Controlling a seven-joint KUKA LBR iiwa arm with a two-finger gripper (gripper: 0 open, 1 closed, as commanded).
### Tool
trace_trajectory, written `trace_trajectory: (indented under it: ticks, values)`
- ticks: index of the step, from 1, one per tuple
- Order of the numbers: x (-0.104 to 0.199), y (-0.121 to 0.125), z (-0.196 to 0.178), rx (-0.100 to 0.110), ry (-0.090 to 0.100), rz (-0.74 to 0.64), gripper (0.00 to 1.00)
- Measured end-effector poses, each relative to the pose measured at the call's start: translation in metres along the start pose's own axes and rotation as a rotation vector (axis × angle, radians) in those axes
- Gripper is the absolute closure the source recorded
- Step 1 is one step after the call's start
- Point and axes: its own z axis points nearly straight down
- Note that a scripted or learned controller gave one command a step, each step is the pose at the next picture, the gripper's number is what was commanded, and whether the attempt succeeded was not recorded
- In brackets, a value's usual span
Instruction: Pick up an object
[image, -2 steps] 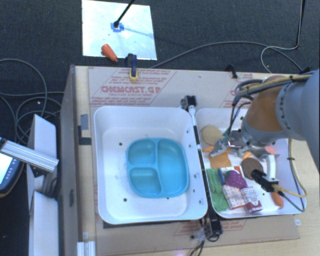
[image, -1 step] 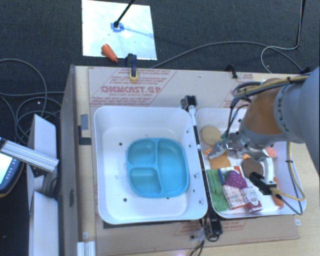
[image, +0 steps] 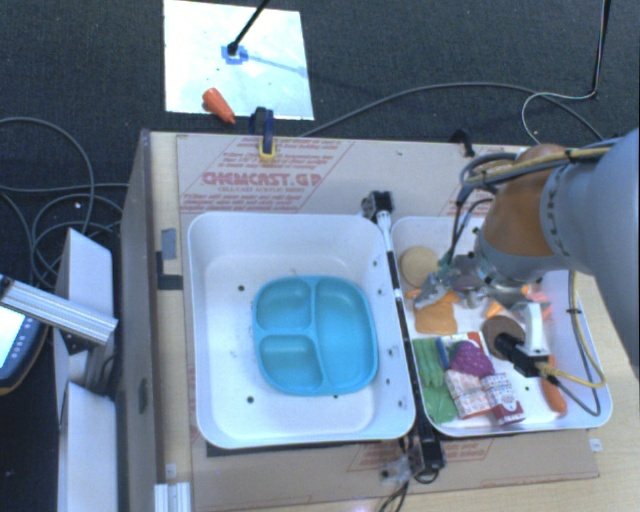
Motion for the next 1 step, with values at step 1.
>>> trace_trajectory:
  ticks: [1]
  values:
    - [0.0003,-0.0309,-0.0006,-0.001,0.000,0.001,0.00]
